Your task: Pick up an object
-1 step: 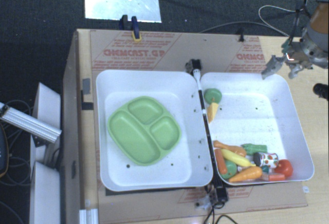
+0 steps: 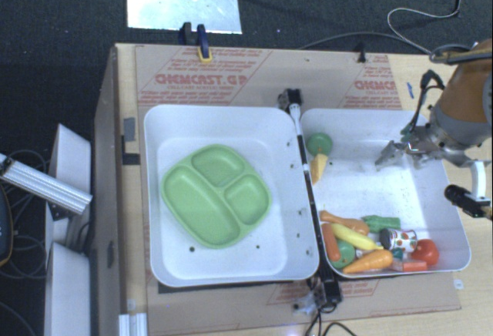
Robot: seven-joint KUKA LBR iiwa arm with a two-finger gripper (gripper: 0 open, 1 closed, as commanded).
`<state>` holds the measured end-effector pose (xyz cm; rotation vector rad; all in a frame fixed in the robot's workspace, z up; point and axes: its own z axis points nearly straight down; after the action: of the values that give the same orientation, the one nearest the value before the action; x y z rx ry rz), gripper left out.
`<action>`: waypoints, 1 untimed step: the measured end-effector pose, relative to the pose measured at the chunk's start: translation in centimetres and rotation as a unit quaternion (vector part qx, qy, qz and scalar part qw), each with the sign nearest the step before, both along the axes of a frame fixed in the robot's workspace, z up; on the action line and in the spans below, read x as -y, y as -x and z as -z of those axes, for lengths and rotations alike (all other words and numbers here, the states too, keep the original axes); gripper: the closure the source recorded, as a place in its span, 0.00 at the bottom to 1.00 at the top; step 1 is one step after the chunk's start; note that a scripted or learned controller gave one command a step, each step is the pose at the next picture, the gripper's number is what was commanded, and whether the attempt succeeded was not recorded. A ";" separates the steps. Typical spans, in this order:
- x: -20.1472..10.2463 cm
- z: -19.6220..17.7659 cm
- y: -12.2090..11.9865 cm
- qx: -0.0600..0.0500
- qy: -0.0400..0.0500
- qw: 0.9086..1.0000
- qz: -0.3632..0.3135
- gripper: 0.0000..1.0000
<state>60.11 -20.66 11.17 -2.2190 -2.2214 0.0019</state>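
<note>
Against right bin's left wall: green-topped toy [image 2: 319, 145], yellowish base.

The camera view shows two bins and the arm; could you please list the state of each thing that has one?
End effector: above the right bin's far side, holding nothing visible.
Green divided plate: flat in the left bin, compartments bare.
Left bin: holds the plate.
Right bin: toys piled along its near edge.
Toy pile: untouched, heaped together.
Green round toy: apart, near the divider.
</note>
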 end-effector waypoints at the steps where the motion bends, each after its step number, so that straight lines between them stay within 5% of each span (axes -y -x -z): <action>1: -5.1 2.8 4.7 0.001 0.000 1.000 -0.001 0.00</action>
<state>55.43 -15.59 8.36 -2.2178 -2.2235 0.0002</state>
